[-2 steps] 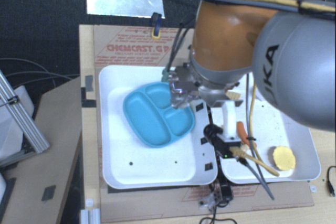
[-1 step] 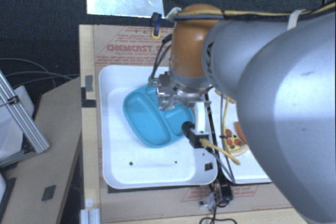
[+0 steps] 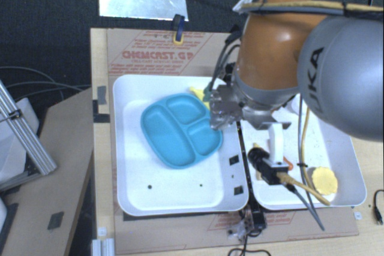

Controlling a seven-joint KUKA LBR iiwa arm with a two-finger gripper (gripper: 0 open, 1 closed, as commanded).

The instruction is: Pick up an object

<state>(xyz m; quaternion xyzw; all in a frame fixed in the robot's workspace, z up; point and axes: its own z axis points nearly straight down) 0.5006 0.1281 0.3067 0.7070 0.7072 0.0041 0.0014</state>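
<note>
one blue divided tray [image 3: 179,130] lies lengthwise from upper-left to lower-right.

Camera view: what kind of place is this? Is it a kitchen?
Probably not a kitchen, more likely a robot lab or workshop. A big grey and orange robot arm reaches over two white bins on a bench, cables trail around, and a metal frame stands at the side. The blue plate is likely practice stuff.
</note>
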